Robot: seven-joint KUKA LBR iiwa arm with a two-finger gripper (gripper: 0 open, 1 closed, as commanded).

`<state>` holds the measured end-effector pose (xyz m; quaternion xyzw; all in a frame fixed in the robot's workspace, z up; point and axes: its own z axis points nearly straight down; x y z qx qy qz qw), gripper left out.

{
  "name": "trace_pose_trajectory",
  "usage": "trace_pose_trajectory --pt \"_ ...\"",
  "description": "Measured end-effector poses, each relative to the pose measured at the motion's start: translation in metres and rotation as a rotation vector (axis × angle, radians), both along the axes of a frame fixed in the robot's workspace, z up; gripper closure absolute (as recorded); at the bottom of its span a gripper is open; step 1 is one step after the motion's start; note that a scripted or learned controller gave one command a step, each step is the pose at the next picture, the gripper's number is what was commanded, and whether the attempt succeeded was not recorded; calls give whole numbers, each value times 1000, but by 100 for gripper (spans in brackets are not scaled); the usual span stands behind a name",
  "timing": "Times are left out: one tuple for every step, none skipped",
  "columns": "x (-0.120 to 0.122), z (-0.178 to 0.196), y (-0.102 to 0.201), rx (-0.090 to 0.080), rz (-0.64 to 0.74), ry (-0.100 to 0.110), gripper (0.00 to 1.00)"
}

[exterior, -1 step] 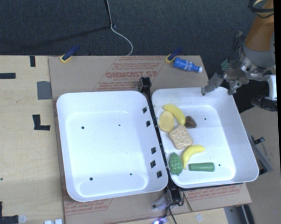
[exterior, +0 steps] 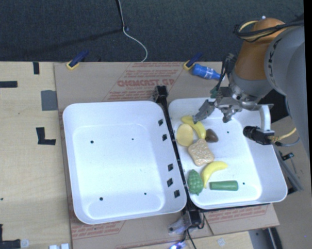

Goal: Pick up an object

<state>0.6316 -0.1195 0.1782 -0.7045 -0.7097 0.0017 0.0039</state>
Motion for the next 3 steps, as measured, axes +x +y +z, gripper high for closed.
trace_pose_trajectory --pt "4 -88 -9 -4 -6 -1 0" --pt "20 -94 3 -3 -4 -7 0" --pt "19 -84 3 -2 -4 -5 100"
